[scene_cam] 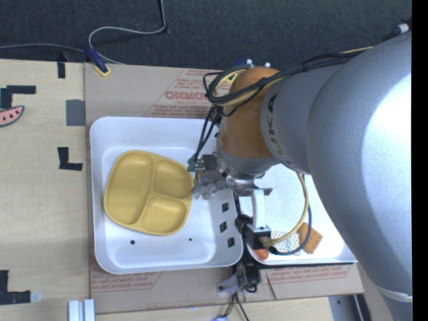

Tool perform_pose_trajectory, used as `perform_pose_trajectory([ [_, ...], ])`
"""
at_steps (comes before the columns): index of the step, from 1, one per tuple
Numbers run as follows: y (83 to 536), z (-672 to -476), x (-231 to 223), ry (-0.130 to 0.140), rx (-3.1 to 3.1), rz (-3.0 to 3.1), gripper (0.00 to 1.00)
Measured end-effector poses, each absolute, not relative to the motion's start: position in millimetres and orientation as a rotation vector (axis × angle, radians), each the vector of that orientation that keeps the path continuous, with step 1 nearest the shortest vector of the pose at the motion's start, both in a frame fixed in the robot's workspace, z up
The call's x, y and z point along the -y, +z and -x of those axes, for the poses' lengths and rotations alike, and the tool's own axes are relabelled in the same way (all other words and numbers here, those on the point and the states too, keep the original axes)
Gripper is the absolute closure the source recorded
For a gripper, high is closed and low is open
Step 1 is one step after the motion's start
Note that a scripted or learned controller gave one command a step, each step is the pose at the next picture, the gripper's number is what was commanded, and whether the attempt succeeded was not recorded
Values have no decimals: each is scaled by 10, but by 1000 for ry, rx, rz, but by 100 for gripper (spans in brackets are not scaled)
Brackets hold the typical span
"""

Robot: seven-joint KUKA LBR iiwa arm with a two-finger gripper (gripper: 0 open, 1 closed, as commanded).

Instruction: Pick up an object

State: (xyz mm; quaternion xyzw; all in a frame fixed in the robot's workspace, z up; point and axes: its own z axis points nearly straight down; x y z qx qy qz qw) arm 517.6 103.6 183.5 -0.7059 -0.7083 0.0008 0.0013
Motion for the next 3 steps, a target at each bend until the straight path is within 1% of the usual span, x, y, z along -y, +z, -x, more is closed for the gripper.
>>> perform_pose_trajectory([
  [1,2444,-4832,-1726,2,2224,2217,100],
  [2,3142,-6328,-1064,1,2222,2224,100],
  [3,2812,-5739,-1401,5,2223,2218,100],
])
